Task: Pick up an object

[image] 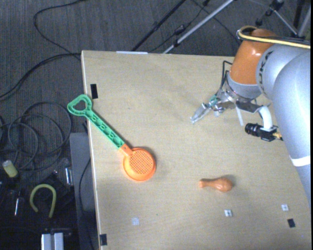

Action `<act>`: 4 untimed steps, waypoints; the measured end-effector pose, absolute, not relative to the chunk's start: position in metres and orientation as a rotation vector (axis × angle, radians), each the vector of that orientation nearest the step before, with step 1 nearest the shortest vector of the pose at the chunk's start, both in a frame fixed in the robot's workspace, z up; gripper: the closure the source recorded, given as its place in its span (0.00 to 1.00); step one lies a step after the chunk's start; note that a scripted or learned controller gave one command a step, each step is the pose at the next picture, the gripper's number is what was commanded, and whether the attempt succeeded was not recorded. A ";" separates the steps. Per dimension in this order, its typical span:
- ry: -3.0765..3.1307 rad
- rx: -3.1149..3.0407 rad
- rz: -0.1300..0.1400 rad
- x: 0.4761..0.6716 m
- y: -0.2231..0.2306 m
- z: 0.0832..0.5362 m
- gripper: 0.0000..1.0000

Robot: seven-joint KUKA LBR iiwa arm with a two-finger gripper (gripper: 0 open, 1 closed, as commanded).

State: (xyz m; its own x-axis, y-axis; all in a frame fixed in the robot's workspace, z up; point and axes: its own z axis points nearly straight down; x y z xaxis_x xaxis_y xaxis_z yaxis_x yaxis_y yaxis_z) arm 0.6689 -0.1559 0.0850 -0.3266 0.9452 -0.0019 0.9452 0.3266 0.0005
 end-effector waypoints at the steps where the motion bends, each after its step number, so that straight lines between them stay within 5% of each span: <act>1: 2.797 1.430 0.000 0.669 -0.108 0.084 0.00; 2: 2.796 1.431 0.005 0.669 -0.107 0.093 1.00; 3: 2.654 1.683 -0.001 0.668 -0.048 0.184 1.00; 4: 2.590 1.772 -0.003 0.608 -0.108 0.374 1.00</act>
